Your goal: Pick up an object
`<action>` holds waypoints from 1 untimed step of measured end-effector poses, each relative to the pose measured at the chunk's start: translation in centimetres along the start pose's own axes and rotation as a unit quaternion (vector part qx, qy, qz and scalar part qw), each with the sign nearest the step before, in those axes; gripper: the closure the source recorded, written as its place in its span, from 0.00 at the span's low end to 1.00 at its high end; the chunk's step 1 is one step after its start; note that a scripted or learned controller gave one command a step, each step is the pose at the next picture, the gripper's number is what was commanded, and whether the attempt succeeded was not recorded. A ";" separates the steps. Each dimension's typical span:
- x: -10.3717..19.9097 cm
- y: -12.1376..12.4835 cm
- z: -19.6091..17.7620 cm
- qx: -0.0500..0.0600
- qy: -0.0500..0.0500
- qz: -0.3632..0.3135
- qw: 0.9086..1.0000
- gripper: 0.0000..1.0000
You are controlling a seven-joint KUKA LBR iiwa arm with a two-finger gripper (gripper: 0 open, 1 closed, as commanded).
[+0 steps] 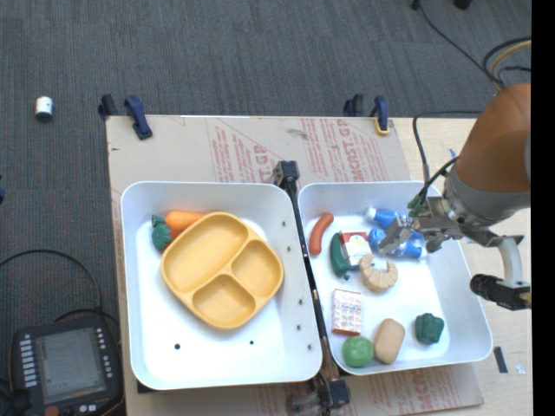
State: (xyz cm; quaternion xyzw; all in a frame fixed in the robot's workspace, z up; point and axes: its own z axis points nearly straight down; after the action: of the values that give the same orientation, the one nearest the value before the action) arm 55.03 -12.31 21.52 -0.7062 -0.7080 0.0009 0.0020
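The arm (494, 159) reached in over the right bin (464, 341), and its jaws (401, 237) hung low at the blue bottle (395, 232) near the bin's far side; whether the jaws were spread or closed, or had any grip on the bottle, could not be told from where the camera stood. Taking that bottle as the mark: a small red-and-white carton (356, 248) lay just to its left, with a dark green vegetable (337, 256) alongside the carton and a sausage (320, 232) further left by the bin wall. A round bun (379, 274) sat just in front of the bottle, close under the jaws. Further toward the near side lay a flat red-and-white packet (346, 311), a green ball (357, 351), a tan potato-like piece (389, 341) touching the ball, and a dark green pepper (428, 328) to the right of these. Well left of the bottle, in the left bin (165, 362), sat a yellow divided plate (222, 269), with a carrot (178, 221) tucked behind its far left edge. Both bins rested on the table (208, 146).
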 end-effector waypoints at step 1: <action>-1.7 3.7 12.5 -0.002 0.000 0.001 1.000 0.00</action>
State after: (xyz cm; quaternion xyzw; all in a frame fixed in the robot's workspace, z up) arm 58.72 -13.98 9.05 -0.7067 -0.7076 -0.0005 0.0005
